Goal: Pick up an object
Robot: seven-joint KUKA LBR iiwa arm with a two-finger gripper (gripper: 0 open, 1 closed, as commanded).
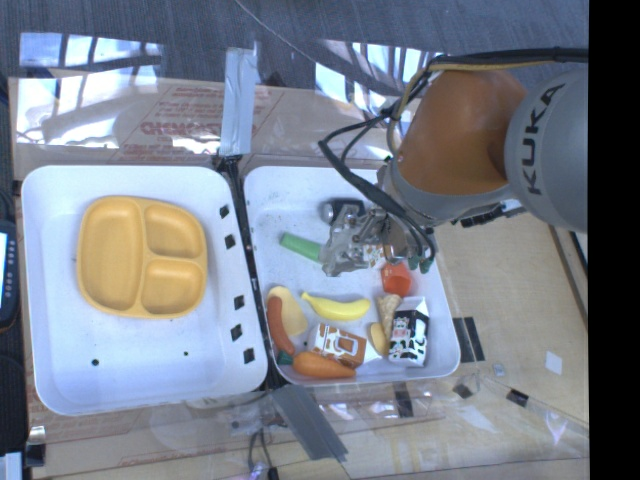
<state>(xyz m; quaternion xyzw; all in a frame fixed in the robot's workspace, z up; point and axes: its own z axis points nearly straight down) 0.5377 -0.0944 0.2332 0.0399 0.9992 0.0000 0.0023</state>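
Note:
My gripper (345, 253) hangs low in the right bin (262, 193), its metal fingers pointing down just right of a green cylinder (299, 245). Below it lie a yellow banana (335, 307), a red-orange piece (396, 276), a small milk carton with a cow print (407, 335), an orange carrot (322, 366), a brown-and-white box (338, 343) and a red sausage (278, 326). I see nothing clearly between the fingers.
The left bin (50, 208) holds a yellow divided plate (142, 256). The grey arm with its orange band (455, 133) covers the right bin's upper right part. Black cables (350, 158) loop over that bin's back edge.

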